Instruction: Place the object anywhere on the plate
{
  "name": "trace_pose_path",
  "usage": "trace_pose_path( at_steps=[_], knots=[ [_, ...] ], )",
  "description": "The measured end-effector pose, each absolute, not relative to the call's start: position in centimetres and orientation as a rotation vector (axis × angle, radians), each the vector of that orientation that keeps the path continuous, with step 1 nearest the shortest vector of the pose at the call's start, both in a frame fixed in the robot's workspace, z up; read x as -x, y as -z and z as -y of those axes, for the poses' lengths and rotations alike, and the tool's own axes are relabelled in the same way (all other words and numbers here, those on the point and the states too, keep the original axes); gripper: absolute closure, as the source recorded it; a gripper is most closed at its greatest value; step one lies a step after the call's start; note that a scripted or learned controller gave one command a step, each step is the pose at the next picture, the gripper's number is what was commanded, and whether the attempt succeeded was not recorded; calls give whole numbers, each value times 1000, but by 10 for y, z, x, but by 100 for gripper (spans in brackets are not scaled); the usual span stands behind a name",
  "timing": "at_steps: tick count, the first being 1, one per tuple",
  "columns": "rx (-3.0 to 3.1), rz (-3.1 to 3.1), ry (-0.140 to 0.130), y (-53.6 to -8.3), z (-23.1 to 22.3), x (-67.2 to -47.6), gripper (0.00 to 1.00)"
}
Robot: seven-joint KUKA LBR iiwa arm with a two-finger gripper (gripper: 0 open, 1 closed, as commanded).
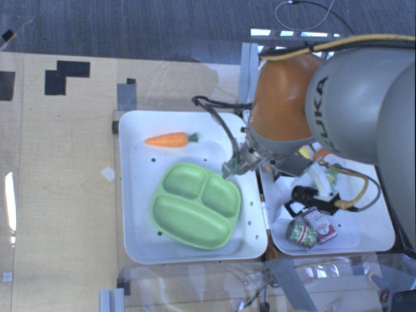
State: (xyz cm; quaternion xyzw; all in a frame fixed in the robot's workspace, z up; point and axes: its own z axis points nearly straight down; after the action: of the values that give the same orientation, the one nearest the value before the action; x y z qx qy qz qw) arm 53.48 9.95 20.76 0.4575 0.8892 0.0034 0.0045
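Green plate [195, 205], three-sectioned, lies in the left bin [133, 174], and my tool [235, 166] hangs just beside its rim at about two o'clock. Something small and greenish-grey sits at the tool's tip, but I cannot tell whether that is a held object or part of the tool itself, nor whether it is apart or together; the view is too blurred there.

My judgement: I am in the carrying or lowering step, nearly over the plate. If I do hold something, the next move calls for a short shift toward eight o'clock, so the tip stands over a plate section and not over the rim, then a drop and release.

A carrot [171, 140] lies in the same bin at the plate's eleven o'clock, apart from it. More items, a crumpled packet [311, 229] among them, rest in the right bin [364, 242].
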Motion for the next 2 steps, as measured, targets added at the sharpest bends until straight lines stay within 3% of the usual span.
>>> trace_pose_path(
  at_steps=[1,2],
  knots=[
    [-1434,-2785,-11,-208,-100,-535,0],
    [-1430,-2784,-13,-216,-99,-537,100]
  ],
)
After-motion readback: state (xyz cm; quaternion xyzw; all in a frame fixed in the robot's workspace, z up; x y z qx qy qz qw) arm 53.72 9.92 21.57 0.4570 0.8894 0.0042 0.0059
